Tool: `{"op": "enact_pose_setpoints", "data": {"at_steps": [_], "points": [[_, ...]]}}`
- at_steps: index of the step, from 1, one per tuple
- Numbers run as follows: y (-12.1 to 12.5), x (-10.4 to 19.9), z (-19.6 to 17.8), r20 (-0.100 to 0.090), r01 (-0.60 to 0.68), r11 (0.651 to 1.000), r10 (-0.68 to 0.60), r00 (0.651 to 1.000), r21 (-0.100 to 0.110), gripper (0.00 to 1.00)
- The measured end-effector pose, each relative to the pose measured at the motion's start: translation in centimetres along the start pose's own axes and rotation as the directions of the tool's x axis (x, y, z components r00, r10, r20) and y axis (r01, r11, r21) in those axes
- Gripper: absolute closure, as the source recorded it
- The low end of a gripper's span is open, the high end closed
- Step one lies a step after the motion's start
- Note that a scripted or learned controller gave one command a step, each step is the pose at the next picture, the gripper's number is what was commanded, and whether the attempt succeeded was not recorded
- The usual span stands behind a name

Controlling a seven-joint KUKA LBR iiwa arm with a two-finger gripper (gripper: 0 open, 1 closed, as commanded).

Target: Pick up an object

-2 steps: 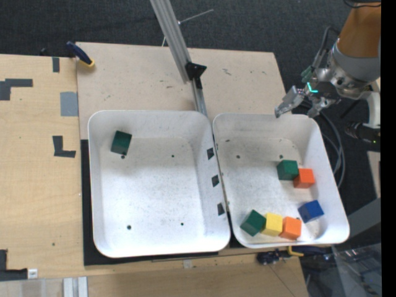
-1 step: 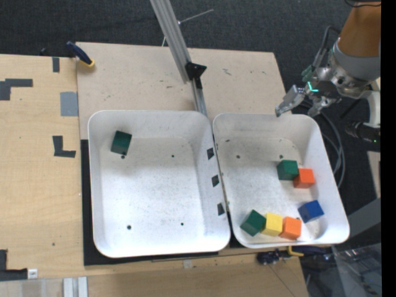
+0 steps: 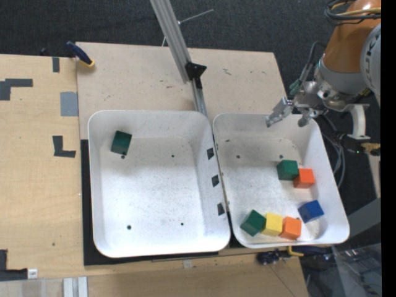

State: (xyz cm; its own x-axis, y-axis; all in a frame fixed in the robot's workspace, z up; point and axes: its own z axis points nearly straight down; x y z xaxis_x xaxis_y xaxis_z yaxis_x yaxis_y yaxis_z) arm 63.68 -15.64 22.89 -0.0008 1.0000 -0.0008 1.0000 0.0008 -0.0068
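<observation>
Nothing has been picked up yet, as far as I can judge; the whole grasp is left to do.

Taking the right bin (image 3: 322, 147) as the landmark: the bench (image 3: 124, 79) spreads beneath and behind it, pale wood with grey tape marks well off to its left. The left bin (image 3: 93, 166) sits touching its left wall, the two rims side by side. The arm (image 3: 349, 48), grey with its orange band, hangs over the right bin's far right corner. A slanted metal rail (image 3: 176, 36) runs down from the far side and ends near the bin's far left corner.

The claw (image 3: 289, 111) hovers above the bin's far rim, its fingers apart and nothing between them, well clear of every block.

Inside the right bin, along its right side, a green block (image 3: 287, 169) touches an orange block (image 3: 304, 177); a blue block (image 3: 310, 210) lies nearer the front. Along the front wall a second green block (image 3: 253, 222), a yellow block (image 3: 273, 223) and a second orange block (image 3: 291, 228) sit in a touching row. One lone dark green block (image 3: 121, 142) rests in the left bin's far left part.

Still to come, I reckon: choosing a block, descending, closing, lifting.
</observation>
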Motion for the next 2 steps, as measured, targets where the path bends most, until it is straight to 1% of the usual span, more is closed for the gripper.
{"op": "enact_pose_setpoints", "data": {"at_steps": [1, 2], "points": [[-0.3, 0.3, 4.4, 0.000, 0.000, 1.000, 0.000, 1.000, -0.001, 0.00], [-0.4, -0.7, 10.0, 0.000, 0.000, 1.000, 0.000, 1.000, 0.001, 0.00]]}}
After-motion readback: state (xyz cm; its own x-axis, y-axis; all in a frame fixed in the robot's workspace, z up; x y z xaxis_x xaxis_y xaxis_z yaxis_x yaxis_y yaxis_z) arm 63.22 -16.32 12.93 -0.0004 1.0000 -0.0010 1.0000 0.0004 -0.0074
